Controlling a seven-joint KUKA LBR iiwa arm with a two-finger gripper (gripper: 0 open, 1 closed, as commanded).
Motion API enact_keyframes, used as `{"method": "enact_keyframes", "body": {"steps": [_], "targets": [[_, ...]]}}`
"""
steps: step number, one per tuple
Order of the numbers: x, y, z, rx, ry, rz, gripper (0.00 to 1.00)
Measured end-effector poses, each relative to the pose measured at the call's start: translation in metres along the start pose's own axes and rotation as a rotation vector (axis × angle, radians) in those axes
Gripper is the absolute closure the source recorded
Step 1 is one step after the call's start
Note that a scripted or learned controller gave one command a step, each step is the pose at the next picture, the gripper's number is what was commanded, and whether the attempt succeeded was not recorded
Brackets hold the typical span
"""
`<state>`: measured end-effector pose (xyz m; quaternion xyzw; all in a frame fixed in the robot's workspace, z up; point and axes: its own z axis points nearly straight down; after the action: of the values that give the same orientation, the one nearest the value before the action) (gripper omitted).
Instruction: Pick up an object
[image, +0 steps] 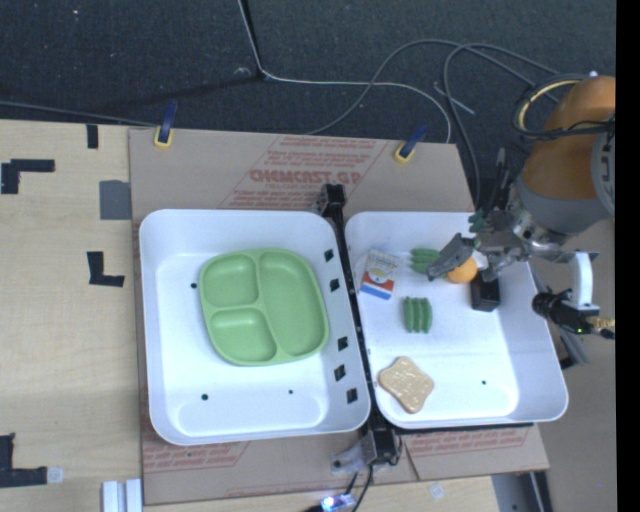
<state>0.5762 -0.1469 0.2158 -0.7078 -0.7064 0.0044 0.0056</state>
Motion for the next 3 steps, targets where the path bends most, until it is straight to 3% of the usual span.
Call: {"method": "enact_keyframes", "body": {"steps": [1, 3], "targets": [[0.000, 0.003, -0.007, -0.013, -0.002, -0.003, 0.00], [0.009, 0.000, 0.085, -0.008, -0.001, -0.004, 0.00]]}}
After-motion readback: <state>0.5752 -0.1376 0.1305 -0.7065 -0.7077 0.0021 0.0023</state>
